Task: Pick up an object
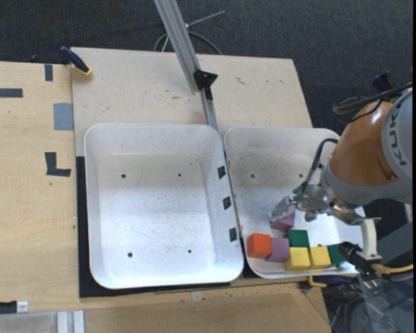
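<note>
Near edge of right bin [277, 144]: orange block [259, 245], purple block [280, 249], two yellow blocks [299, 257], green block [298, 238] clustered together. Just behind, gripper [286, 212] low over a small mauve block [283, 221]; finger state cannot be told. Left bin [152, 134] beside it. Beyond, a metal pole [177, 30] slants across the bench.

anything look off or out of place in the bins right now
Nothing looks spilled or damaged. All the blocks crowd the near corner of the right bin: orange block, purple block, two yellow blocks and a green block. The gripper hangs above them.
</note>
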Robot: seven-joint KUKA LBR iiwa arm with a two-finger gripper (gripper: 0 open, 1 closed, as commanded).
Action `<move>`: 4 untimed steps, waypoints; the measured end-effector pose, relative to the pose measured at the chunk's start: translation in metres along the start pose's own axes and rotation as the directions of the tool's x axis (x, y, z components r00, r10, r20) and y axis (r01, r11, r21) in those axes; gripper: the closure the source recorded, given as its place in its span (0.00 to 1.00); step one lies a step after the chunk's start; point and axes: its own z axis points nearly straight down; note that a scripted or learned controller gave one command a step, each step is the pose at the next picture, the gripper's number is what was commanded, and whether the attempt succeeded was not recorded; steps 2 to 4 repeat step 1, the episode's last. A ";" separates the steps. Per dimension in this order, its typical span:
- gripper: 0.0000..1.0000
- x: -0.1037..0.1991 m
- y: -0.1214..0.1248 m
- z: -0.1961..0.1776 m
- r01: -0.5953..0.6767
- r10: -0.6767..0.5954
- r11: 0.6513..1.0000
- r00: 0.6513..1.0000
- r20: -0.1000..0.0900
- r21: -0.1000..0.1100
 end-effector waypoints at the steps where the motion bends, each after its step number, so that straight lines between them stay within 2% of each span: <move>1: 1.00 0.000 0.003 -0.014 0.002 -0.002 1.000 1.000 0.002 -0.010; 4: 1.00 0.000 0.003 -0.014 0.002 -0.002 1.000 1.000 0.002 -0.010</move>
